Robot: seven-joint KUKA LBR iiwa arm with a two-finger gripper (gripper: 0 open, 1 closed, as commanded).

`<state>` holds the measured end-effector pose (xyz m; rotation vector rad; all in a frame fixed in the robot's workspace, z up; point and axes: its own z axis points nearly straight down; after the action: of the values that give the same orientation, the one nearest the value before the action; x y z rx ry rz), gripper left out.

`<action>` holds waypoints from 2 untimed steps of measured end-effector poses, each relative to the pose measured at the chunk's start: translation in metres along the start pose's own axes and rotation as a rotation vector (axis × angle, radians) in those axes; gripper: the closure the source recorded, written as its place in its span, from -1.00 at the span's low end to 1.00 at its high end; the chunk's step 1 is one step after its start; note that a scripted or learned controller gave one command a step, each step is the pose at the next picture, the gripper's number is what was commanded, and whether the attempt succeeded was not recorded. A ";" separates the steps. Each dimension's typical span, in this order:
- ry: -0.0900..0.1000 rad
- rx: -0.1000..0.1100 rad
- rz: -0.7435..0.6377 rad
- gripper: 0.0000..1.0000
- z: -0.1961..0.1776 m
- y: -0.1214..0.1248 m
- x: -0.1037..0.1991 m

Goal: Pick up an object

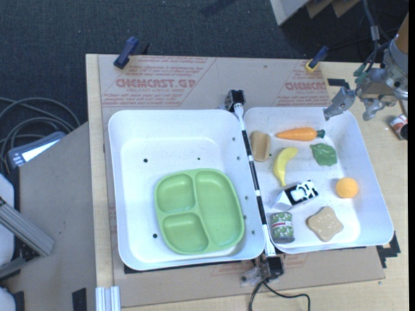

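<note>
Claw [354, 106] spread wide, holding nothing, over right bin [363, 135] top-right corner, near carrot [297, 134].

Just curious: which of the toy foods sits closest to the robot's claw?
The carrot, orange with a green stem, lying at the right bin's far edge just below the gripper; the others lie farther down.

Two white bins [123, 148] sit on a brown board with red print [155, 76], the left one holding a light green plate [198, 210] and the right one an orange carrot [297, 134], a yellow banana [283, 164], a dark green leaf [323, 153], an orange ball [347, 187], a tan bread slice [324, 223], a black-and-white carton [299, 192] and a green patterned can [282, 227].
</note>
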<state>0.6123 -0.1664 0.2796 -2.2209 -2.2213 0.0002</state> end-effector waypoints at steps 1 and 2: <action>0.001 0.002 -0.001 -1.00 0.104 0.001 0.051; 0.000 0.000 0.001 -1.00 0.195 -0.015 0.055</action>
<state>0.5975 -0.1110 0.0844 -2.2214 -2.2204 0.0004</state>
